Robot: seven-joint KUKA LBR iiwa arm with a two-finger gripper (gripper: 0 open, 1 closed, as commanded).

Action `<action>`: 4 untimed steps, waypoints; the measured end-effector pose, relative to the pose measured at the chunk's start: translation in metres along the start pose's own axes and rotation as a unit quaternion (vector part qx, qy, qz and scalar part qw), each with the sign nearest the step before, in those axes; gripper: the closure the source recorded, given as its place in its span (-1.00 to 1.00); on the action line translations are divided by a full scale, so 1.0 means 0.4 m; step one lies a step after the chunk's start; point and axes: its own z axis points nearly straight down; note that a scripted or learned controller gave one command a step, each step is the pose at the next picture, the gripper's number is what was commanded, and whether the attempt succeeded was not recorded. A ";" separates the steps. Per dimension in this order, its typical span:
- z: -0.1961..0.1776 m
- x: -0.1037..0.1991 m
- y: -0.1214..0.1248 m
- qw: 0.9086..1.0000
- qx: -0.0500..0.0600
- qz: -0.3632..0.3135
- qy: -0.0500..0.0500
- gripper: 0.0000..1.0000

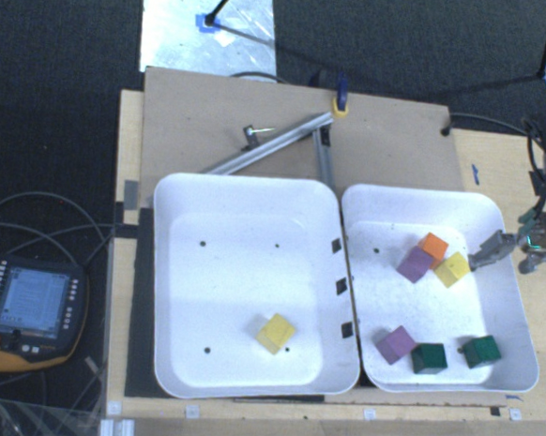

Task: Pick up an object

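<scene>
Dark carpet round bench [261,127], two white bins side by side. Gripper [525,249] at right bin [511,306] upper-right rim, fingers spread, nothing btwn them. Nearest target: yellow cube [453,269], touching orange cube [433,245] & purple cube [416,264]. Best to come down vertical, straddle free faces, avoid nudging neighbours. Alt: lone yellow cube in left bin [276,333], well apart.
</scene>
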 end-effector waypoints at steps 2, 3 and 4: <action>0.148 -0.018 0.003 1.000 0.002 0.002 0.000 -1.00; 0.277 -0.014 -0.023 1.000 0.002 0.002 0.000 -1.00; 0.386 -0.010 -0.039 1.000 0.002 0.002 0.001 -1.00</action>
